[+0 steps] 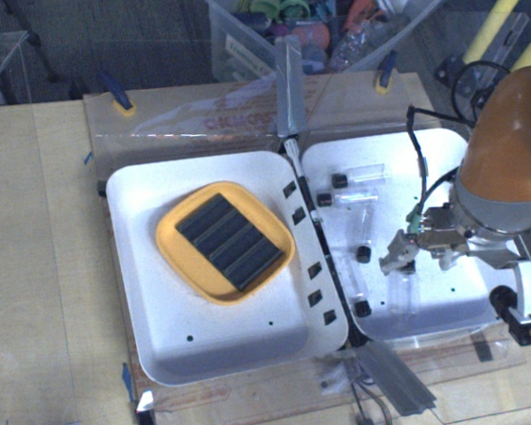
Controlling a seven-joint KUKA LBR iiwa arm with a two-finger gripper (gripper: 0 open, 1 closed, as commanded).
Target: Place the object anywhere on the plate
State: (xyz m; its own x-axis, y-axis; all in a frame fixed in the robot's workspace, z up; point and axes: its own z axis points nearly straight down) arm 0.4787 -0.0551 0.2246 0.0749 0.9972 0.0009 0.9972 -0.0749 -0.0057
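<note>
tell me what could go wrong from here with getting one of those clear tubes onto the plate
1. The tubes are clear against the white right bin, so a grasp may miss.
2. The divider stands between the hand and the plate; a low carry could snag.
3. A black block covers much of the plate, so a tube may roll off.

Behind the two white bins [157, 350] we see a clear tub [228, 32] heaped with bright toys. Blue-and-yellow clamps [120, 99] pin a plastic sheet [199, 119] to the pale wooden worktop [37, 278].
</note>
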